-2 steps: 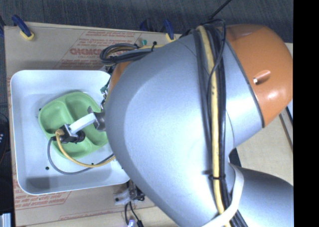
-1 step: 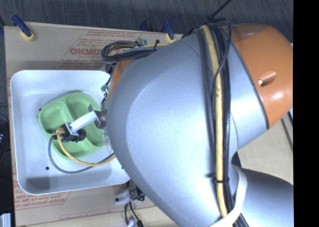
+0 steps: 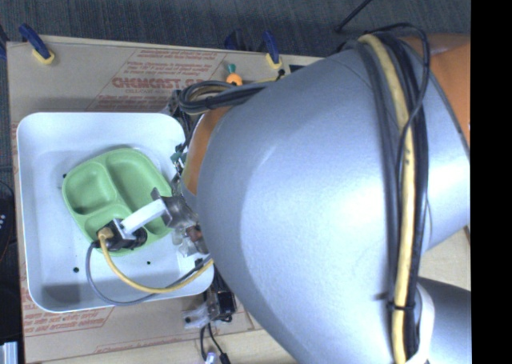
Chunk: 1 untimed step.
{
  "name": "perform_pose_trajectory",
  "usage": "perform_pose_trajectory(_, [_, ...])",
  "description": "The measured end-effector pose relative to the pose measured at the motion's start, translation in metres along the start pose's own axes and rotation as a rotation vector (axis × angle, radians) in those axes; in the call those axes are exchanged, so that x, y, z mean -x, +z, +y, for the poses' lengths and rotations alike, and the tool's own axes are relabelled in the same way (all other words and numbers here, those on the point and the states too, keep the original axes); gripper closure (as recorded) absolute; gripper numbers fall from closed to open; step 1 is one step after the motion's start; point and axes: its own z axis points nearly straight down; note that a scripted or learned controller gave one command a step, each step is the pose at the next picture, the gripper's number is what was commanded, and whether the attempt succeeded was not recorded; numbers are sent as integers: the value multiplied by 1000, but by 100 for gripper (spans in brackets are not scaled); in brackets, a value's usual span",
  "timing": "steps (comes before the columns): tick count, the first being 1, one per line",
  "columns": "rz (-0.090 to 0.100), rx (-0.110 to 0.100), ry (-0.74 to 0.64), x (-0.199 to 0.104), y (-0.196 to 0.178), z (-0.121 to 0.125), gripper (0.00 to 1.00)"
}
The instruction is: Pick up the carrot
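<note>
The big grey arm [image 3: 320,194] leans over the table [image 3: 120,74] and covers its right side. The pincer [image 3: 182,222] sits low in the white bin [image 3: 32,194] on the left, by the right edge of the green plate [image 3: 104,182]. I cannot tell if it is open or shut. The carrot is hidden, so I cannot tell where it lies. I think a carrot is light, hard and smooth and may slip, so grab its thick middle. I count one green plate in one white bin.
</note>
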Motion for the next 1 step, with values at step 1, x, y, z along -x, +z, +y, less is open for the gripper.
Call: perform_pose_trajectory(1, [2, 1, -33, 12, -39, 43, 100])
